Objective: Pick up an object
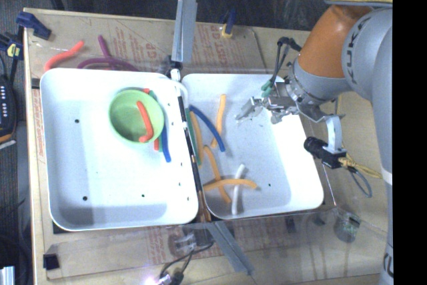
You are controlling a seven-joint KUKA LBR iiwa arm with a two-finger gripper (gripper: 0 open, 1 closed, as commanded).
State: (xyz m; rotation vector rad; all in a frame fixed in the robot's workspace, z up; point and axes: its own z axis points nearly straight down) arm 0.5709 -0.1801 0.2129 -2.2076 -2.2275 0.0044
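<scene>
The arm (347, 43) enters from the right, its orange band sitting above the wrist, and bends down and leftward over the upper right part of the right bin (303, 193). The gripper (248, 110) points toward the bin's middle, tilted rather than plumb, and hangs above the white floor with bare floor under its tip. Its two fingers (241, 114) stand slightly apart with nothing between them (the gap is small and the detail is coarse). Candidate objects lie to the left and below the gripper in the right bin: an orange strip (221, 107) just beside it, a blue curved strip (210, 127) further left, a green strip (197, 133) along the bin's left wall, more orange strips (230, 183) near the bottom, and a white piece (237, 190) crossing them. None touches the gripper. The left bin (80, 203) holds a green bowl (127, 118) with a red strip (144, 118) lying in it, and a blue strip (165, 150) at its lower right edge. A red strip and purple strips lie on the bench (133, 30) behind the left bin.
</scene>
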